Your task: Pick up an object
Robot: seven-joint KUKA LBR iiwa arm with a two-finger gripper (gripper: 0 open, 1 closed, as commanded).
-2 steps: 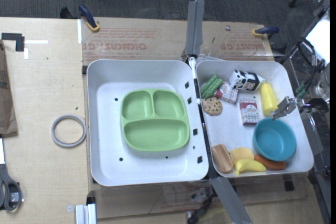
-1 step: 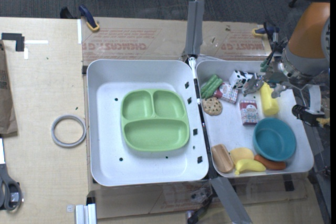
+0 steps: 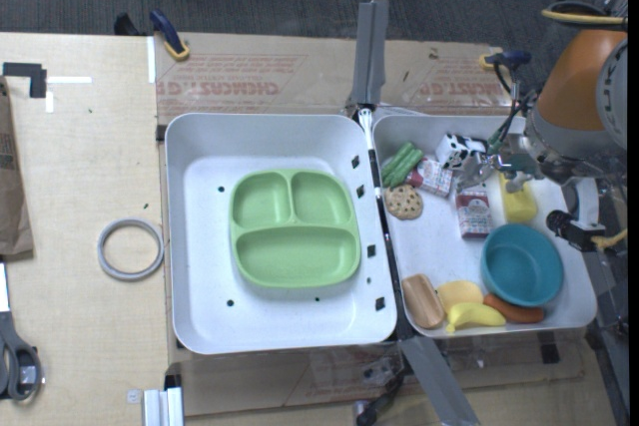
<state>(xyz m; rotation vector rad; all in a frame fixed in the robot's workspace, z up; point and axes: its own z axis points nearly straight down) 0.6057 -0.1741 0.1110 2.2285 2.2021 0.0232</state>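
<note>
white bins sit side by side on the counter, and the action is all on the right. the left bin carries a green divided plate, lying flat near its middle. the right bin is crowded: a green pod lies tilted at the far left corner, a cookie just in front of it, a small red-and-white packet beside the pod, and a black-and-white toy toward the far wall. a red carton lies near the centre with a yellow block just to its right. a blue bowl sits upright at the near right, and along the near wall there's a tan bun, a banana touching a yellow round piece behind it, and an orange-red piece tucked under the bowl's near edge.

the arm reaches in from the right, orange band up top, and the gripper hangs over the far part of the right bin, just above the carton and the block. nothing shows between the jaws, and whether they are apart or together i cannot tell.

out on the counter, a grey ring lies left of the left bin, and a blue clamp grips the cardboard at the far edge.
</note>
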